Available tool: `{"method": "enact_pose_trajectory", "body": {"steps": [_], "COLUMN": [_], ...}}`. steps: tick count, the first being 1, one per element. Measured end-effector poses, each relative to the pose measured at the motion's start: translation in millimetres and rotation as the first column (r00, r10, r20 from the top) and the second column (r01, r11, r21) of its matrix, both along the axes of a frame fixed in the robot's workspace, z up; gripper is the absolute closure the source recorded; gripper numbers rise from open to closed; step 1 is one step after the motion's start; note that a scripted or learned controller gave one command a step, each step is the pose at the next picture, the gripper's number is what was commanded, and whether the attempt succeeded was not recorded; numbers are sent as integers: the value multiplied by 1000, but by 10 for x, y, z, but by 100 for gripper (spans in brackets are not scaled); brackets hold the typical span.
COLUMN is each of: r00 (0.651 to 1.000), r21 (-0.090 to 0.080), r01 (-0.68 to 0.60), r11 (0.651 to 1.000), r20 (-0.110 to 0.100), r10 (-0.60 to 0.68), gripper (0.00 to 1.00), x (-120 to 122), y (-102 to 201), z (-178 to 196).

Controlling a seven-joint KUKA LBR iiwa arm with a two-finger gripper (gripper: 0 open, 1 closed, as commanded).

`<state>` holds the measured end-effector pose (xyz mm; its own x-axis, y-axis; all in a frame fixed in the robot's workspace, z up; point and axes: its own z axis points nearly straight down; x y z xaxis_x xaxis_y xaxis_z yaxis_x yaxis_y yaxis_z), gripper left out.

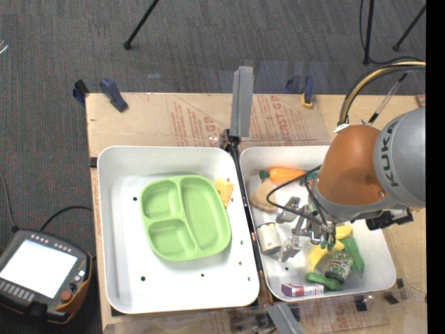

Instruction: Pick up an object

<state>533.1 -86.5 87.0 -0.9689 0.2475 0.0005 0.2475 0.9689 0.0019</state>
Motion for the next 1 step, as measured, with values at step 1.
{"method": "enact_pose_trajectory", "body": {"steps": [1], "r00": [991], "r21": [-3], "r01": [133], "r11": [991], "r20": [-1], "r10": [-133], "gripper": [0], "x": [1036], "y": [-123], "z": [0]}}
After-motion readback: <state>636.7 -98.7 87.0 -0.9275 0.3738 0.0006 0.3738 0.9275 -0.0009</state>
